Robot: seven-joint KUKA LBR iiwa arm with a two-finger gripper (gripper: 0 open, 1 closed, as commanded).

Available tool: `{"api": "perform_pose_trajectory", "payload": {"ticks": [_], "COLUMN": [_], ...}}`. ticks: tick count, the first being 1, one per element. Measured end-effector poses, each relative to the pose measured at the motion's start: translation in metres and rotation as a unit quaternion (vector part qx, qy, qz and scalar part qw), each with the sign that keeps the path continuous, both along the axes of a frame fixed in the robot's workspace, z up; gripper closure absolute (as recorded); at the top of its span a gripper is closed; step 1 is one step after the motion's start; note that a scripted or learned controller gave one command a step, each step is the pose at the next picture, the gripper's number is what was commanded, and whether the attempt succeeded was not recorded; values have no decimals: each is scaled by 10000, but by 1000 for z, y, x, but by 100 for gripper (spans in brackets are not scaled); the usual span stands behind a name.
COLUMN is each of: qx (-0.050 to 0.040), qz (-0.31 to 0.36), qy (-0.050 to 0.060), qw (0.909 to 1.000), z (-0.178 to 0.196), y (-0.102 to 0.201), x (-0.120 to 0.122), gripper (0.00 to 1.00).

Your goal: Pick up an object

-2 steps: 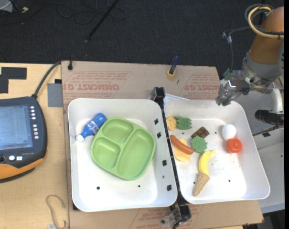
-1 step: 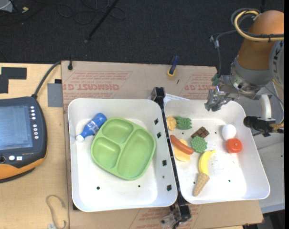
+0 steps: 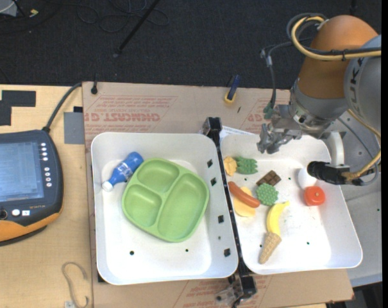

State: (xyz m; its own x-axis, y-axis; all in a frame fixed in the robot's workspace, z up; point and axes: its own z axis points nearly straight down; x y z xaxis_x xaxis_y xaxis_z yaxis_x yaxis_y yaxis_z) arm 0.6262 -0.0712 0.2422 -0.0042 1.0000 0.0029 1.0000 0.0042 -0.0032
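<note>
My gripper (image 3: 268,145) hangs over the back edge of the right bin (image 3: 347,236), above bare white floor just behind the toy food. Nothing shows between its fingers. Below it lie a green leafy toy (image 3: 247,166), a brown chocolate piece (image 3: 269,178), a green broccoli-like piece (image 3: 267,194), a hot dog (image 3: 243,196), a banana (image 3: 276,216) and an ice cream cone (image 3: 269,247). A red tomato (image 3: 314,196) sits to the right.
The left bin (image 3: 110,249) holds a green divided plate (image 3: 166,199) and a blue bottle (image 3: 122,170). A black divider (image 3: 222,197) runs between the bins. A tablet-like pendant (image 3: 20,172) lies on the bench at far left.
</note>
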Motion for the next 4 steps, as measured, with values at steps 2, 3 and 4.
{"api": "perform_pose_trajectory", "payload": {"ticks": [2, 3, 4], "qx": [-6, -11, -16], "qz": [-3, -11, -16], "qy": [16, 20, -3], "qw": [10000, 10000, 10000], "z": [-3, -26, -10], "y": [102, 133, 127], "x": [-32, -31, -31], "gripper": [100, 100, 100]}}
